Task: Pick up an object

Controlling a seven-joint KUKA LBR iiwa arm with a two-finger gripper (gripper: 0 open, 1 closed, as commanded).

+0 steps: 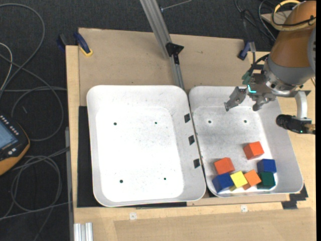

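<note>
Evidently, no single target is fixed by the task, so any block in the right bin (281, 139) may serve. The likeliest is the orange block (253, 149) that lies apart from the others, nearer the bin's middle. The remaining blocks are packed into the near corner: a second orange block (223, 165), a yellow block (238, 178), a blue block (222, 183), a small orange piece (253, 177), another blue block (267, 165) and a green block (268, 179), most of them touching.

The gripper (247, 100) is seen above the far end of that bin, well apart from every block, with its fingers spread wide and nothing held between them.

Several failures can be foreseen. If the cluster is chosen, a finger is likely to be blocked by a neighbour, or two blocks are pinched and both are dropped. Blocks against the bin wall leave little room for a finger. Even the lone orange block could be nudged aside if the descent is off-centre. The left bin (100, 134) plays no part.
</note>
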